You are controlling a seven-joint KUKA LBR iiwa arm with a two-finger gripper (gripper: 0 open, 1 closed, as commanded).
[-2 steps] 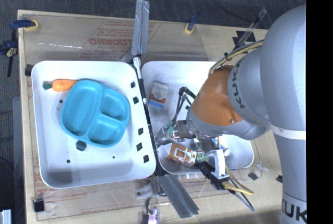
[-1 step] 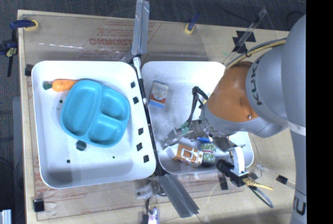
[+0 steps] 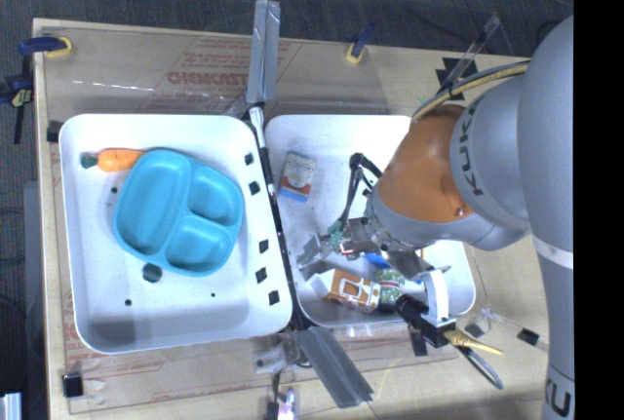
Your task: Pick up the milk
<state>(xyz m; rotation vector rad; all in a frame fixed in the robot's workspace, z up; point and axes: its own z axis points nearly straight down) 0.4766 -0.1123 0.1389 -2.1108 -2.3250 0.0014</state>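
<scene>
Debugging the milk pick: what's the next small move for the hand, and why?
Probably shift the hand up-view and to the view's left, toward the milk. The small carton lies near the top left of the right bin, apart from the hand, which sits lower in that bin beside other items.

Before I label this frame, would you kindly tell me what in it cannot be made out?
- End effector: in the camera view the wrist covers most of it, so its finger state is unreadable.
- Items in the right bin under the arm: a small carton lies in plain sight, but the packets near the front wall are partly covered and too small to identify, so which one is the milk is uncertain.
- Dark spot beside the blue tray: too small to identify.
</scene>
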